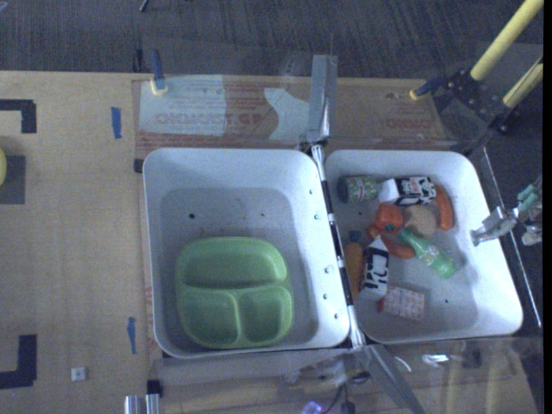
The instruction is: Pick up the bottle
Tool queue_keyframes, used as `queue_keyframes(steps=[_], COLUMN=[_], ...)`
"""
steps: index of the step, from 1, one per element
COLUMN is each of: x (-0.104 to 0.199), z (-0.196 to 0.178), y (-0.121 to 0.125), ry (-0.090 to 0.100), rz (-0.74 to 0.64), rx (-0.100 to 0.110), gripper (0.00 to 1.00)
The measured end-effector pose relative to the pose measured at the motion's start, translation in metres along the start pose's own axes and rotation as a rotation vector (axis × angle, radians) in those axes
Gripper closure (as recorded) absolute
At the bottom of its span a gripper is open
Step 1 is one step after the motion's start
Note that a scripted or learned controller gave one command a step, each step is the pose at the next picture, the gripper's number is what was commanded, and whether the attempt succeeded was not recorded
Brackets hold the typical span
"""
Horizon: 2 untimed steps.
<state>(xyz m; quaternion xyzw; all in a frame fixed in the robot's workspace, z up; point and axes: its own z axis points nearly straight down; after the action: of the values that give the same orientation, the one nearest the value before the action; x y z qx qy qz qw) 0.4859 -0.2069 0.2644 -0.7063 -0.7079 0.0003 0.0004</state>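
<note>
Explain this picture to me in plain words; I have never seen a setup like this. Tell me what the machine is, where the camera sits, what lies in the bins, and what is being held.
One fixed camera looks down at a slant on a wooden bench bearing two shallow white bins. The left white bin holds a green plastic divided tray. The right white bin holds a jumble: a green plastic bottle lying on its side, a small green can, orange toy pieces and small cartons. The machine is a robot arm reaching in from the right; its metal gripper sits by the right bin's right rim, apart from the bottle. Nothing is seen held in it.
</note>
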Motion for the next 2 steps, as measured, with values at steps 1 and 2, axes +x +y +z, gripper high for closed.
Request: queue_keyframes(steps=[1,2], x=[0.019,-0.003], z=[0.138,0.171], y=[0.011,0.033], ry=[0.001,0.009], rz=[-0.025,0.003], rx=[0.000,-0.002], gripper=[0.00,0.00])
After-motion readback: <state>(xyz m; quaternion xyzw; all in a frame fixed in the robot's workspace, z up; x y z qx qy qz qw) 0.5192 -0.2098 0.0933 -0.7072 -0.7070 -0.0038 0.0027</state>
